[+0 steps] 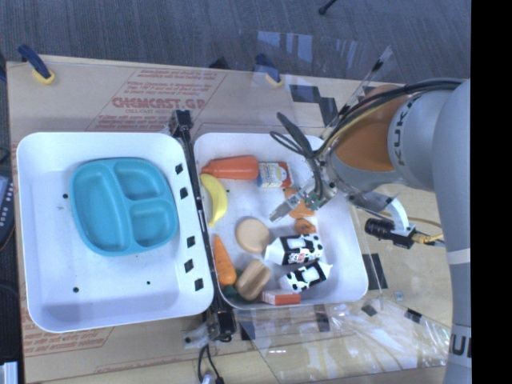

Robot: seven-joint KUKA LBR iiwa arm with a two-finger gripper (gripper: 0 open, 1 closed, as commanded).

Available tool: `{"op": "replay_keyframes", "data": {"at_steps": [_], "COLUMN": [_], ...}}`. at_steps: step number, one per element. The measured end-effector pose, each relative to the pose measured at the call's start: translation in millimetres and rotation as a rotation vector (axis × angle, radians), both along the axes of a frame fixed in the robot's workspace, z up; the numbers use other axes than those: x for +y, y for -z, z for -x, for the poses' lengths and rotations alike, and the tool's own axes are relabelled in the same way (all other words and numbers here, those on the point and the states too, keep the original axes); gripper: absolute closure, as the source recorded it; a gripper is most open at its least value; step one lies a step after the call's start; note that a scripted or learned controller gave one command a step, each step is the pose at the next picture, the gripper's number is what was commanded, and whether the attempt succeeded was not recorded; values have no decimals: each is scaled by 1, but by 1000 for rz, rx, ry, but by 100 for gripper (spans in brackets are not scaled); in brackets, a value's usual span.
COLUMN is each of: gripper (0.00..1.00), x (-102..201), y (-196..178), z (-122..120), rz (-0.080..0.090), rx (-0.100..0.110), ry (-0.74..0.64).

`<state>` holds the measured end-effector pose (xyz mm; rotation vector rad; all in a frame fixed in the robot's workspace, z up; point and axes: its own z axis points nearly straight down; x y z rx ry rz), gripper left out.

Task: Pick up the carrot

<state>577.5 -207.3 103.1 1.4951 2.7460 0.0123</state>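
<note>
A tapered orange carrot (225, 261) lies along the left wall of the right bin (352, 250), near its front. A longer orange-red piece (232, 167) lies at the back of the same bin. My gripper (294, 206) is low in the right bin's middle right, well to the right of the carrot and apart from it. A small orange item (302, 212) sits right at the gripper's tip; whether it is held is unclear. The grey arm with its orange band (364, 138) comes in from the right.
The right bin also holds a banana (214, 198), a tan round piece (253, 234), a bread-like piece (253, 278), two black-and-white cartons (300, 262) and a small packet (274, 174). The left bin (40, 294) holds a blue divided plate (124, 205).
</note>
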Motion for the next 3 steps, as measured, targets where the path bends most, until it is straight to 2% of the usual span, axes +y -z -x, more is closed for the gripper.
{"op": "replay_keyframes", "data": {"at_steps": [1, 2, 3], "gripper": [100, 100, 0], "x": [0, 62, 59], "y": [-2, -135, -128], "z": [5, -58, -54], "rz": [0, 4, 3], "rx": [19, 6, 21], "ry": [-8, 111, 116]}}
